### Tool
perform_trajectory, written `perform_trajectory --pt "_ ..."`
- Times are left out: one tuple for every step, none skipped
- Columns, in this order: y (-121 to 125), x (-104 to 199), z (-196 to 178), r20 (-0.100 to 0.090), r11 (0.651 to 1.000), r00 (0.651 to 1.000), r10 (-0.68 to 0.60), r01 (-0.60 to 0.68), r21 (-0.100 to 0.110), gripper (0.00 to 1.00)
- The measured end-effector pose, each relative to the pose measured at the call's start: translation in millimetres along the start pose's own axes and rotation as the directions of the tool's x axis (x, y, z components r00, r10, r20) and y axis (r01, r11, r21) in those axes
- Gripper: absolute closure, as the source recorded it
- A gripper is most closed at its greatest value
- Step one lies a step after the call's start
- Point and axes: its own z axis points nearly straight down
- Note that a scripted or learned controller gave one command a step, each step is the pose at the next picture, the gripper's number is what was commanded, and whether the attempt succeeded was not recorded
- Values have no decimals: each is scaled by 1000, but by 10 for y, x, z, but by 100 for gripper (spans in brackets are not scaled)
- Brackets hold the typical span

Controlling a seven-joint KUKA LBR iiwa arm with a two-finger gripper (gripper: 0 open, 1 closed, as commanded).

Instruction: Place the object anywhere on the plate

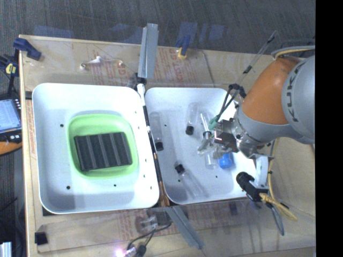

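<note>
The grey arm's two-finger gripper [210, 139] sits low in the right white bin [171, 181], just beside a small blue object [225, 161]. The green square plate [75, 126], holding a dark ribbed block [102, 151], lies in the left white bin [45, 143].

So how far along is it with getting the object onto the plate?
Nothing looks done yet: the green plate in the left bin carries only its dark ridged insert. The gripper is low in the right bin beside the blue object. Picking it up and carrying it across remain.
</note>
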Motion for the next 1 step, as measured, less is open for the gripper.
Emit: perform_trajectory --pt "0 0 -1 0 1000 1000 0 0 0 0"
